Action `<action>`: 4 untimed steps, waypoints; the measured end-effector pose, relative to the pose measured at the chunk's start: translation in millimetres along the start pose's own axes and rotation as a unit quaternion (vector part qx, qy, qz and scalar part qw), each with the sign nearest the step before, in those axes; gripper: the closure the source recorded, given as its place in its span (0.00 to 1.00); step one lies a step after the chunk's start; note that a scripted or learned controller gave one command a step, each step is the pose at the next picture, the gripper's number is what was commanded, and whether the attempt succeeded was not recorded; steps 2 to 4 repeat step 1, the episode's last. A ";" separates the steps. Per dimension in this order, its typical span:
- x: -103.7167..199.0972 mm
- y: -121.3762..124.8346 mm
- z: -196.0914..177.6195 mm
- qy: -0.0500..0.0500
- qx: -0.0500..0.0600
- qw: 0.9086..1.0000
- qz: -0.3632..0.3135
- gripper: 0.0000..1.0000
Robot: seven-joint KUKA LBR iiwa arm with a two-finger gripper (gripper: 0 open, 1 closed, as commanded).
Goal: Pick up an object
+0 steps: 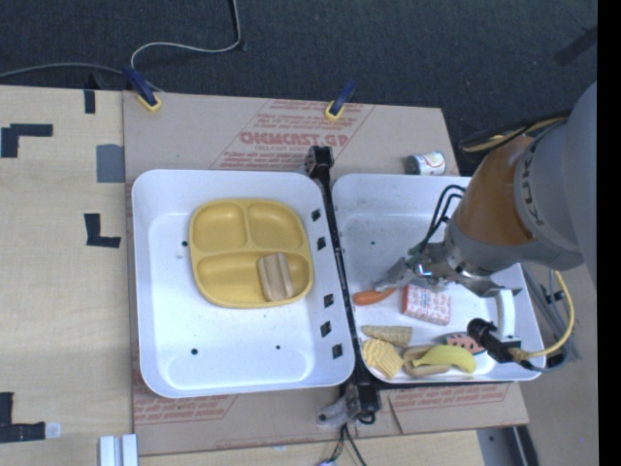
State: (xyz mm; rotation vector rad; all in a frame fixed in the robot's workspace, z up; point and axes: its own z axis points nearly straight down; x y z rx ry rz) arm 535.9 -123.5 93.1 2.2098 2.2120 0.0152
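The right bin (388,212) holds an orange carrot-like piece (372,297), a pink-and-white packet (427,305), a tan wafer wedge (387,335), a yellow corn piece (382,359), a banana (444,359) and a watermelon slice (460,339). My gripper (406,271) hangs low over the middle of this bin, just above the carrot piece and left of the packet. Nothing shows between its fingers. The grey arm with its orange band (500,202) covers the bin's right part.
The left bin (155,289) bears a yellow divided plate (228,236) with a tan bread-like block (277,278) in its lower right compartment. A black divider (330,250) runs between the bins. Cardboard lies under both, with a small can (427,164) behind the right bin.
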 end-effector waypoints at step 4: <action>-0.4 2.2 -11.4 -0.001 -0.004 1.000 0.000 1.00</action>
